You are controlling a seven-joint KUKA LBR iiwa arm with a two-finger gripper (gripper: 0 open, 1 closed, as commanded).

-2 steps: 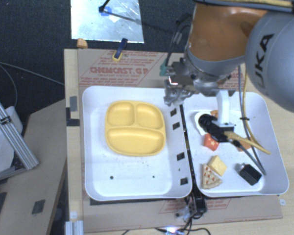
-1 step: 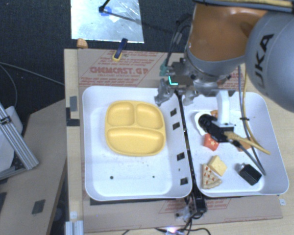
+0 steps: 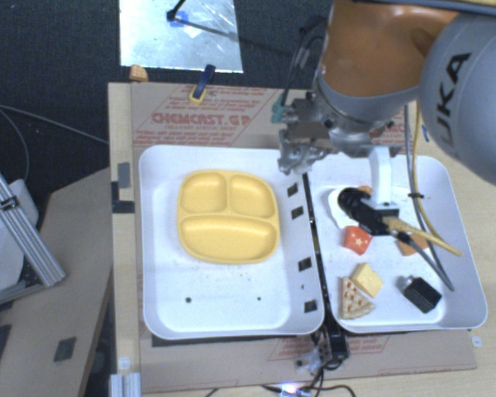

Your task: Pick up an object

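Above the right shallow white bin (image 3: pixel 459 222), my end effector (image 3: pixel 296 157) hovers; I cannot tell its state. I judge the approach underway: next, descend onto the red cube (image 3: pixel 357 240).

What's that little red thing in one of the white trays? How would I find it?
Look at the right bin, the cluttered one beside the bin with the yellow plate. Near its middle sits a small red block, just above the yellow cheese wedge. It is the sole red piece.
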